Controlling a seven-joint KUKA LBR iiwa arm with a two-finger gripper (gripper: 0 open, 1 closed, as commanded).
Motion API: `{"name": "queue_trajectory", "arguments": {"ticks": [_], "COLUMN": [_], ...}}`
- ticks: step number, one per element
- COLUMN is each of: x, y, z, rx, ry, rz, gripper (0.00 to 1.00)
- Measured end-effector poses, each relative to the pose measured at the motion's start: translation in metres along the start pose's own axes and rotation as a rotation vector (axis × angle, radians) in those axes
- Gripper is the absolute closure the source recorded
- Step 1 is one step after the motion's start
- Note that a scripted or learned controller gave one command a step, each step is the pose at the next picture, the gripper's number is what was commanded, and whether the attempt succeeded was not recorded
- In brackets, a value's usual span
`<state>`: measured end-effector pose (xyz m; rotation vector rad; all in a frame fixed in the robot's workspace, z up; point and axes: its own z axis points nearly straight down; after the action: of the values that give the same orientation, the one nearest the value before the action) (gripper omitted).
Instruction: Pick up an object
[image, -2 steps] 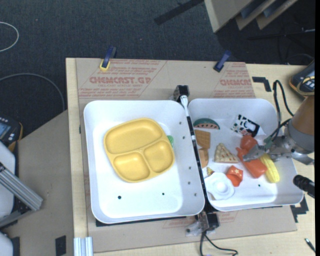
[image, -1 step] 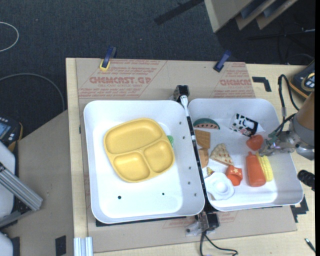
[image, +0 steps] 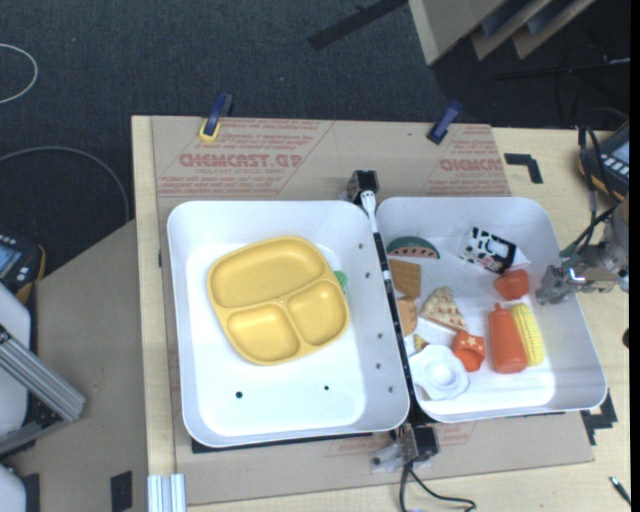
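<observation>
Reading "CHEMCAST GP" on bench board (image: 240, 158), printed twice.

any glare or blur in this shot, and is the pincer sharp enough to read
Camera view: even, soft lighting, with only faint shadows under the yellow three-compartment plastic plate; mild sheen on the left shallow white bin; food toys in the right shallow white bin look soft; the pincer at the right bin's edge is small and blurred.

Even overhead light, mild glare on the white bins (image: 190, 240), soft shadows, slightly grainy focus.
</observation>
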<state>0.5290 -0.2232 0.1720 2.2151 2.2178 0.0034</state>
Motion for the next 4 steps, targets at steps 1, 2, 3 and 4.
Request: {"name": "queue_trajectory", "arguments": {"ticks": [1,2,3,4], "x": [-0.001,0.050,0.101,0.152], "y": [0.002,0.014,0.034,0.038], "z": [-0.054,-0.064,-0.064,-0.047], "rx": [-0.002,0.001,0.002,0.010], "ry": [-0.001,0.003,0.004,0.007], "rz": [0.000,-0.005,-0.004,-0.002], "gripper": [1.00,1.00,1.00,1.00]}}
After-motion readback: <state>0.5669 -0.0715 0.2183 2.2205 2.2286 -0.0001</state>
